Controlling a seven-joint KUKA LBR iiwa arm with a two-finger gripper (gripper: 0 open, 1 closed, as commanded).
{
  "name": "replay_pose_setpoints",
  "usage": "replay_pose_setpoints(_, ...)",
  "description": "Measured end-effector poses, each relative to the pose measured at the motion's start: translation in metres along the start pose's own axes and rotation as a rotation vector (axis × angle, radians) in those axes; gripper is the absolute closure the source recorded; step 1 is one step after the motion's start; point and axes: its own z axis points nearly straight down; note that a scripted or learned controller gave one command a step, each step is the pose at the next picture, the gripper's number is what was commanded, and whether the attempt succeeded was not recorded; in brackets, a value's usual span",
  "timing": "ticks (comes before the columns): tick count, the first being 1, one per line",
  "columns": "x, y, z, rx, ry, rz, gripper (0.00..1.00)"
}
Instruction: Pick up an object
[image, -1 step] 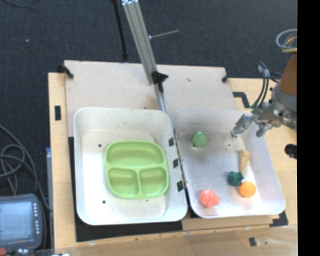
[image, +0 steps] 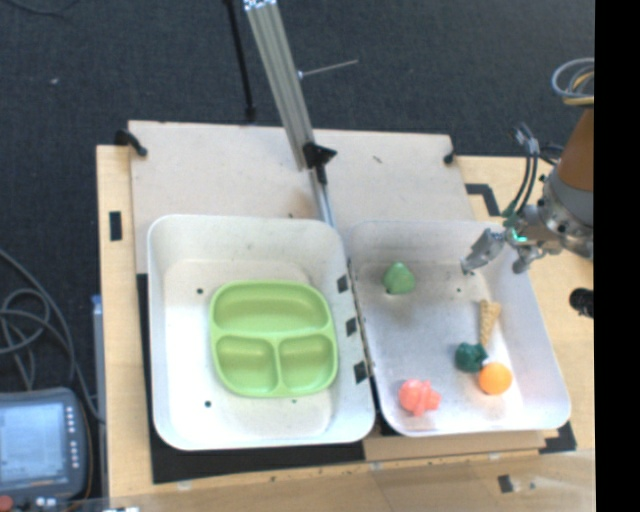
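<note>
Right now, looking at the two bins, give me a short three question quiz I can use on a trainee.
1. True or false: the green divided plate lies in the left bin.
2. Multiple choice: which item sits nearest the gripper? A) the light green toy B) the pink toy C) the orange ball
3. Fill in: the dark green toy lies right beside the ______ ball.

Key:
1. True.
2. A. It lies in the upper part of the right bin, closest to the gripper, which hovers over that bin's upper right corner.
3. Orange.
</note>
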Motion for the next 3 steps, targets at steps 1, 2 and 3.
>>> replay_pose_setpoints(1,0.008,0.005,0.056,0.004,0.002,-0.001,0.0)
replay_pose_setpoints(2,0.016,0.006,0.114,0.005,0.002,-0.002,0.0)
replay_pose_setpoints(3,0.015,0.006,0.13,0.002,0.001,0.001,0.0)
